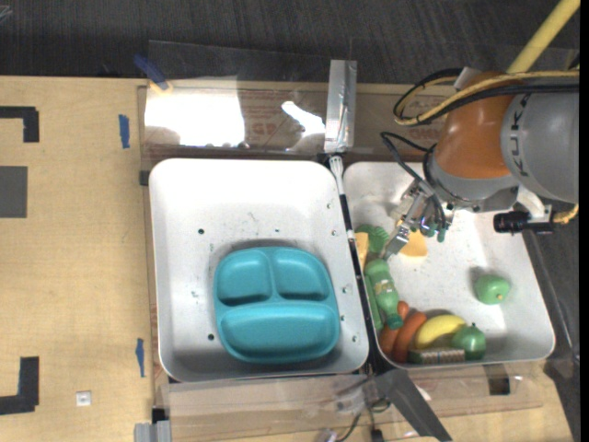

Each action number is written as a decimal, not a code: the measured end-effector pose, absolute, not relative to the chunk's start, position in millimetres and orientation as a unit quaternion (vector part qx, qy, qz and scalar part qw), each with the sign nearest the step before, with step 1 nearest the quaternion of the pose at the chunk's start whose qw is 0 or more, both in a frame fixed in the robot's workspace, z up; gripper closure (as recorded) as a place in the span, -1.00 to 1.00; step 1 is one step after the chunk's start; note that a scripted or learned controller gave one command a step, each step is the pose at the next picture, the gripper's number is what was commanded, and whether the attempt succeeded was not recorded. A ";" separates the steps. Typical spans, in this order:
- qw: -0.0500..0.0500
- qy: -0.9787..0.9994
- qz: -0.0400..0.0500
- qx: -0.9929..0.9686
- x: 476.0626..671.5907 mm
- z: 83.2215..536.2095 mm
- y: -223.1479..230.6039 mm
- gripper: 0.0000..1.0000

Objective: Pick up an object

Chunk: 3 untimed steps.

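Observation:
My gripper (402,236) hangs over the upper left part of the right bin (515,247), low above the floor. A small yellow-orange piece (417,246) lies right beside its tip, and I cannot see whether the two touch. Along the bin's left wall lie a yellow piece (362,243) and green vegetables (380,282). At the front of the bin are an orange carrot (408,331), a yellow banana (439,328) and a green fruit (471,341). A green apple (492,288) sits alone at the right.
The left bin (184,210) holds a teal divided plate (274,304) towards its front. The arm's grey body with the orange band (479,145) and its cables hang over the right bin's far edge. A metal divider (340,109) stands behind the bins.

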State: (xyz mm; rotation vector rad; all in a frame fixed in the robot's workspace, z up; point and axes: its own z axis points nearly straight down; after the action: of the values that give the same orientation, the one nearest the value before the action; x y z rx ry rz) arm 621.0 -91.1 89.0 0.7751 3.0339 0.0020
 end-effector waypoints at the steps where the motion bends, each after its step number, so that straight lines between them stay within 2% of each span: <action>1: 0.006 0.995 0.000 0.098 636.2 88.5 -112.6 -1.00; 3: 0.005 0.991 0.000 0.136 632.8 88.8 -102.7 -1.00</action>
State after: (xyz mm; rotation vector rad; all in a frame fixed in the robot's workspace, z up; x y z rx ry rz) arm 632.8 -102.7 88.8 0.4262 3.1018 0.0000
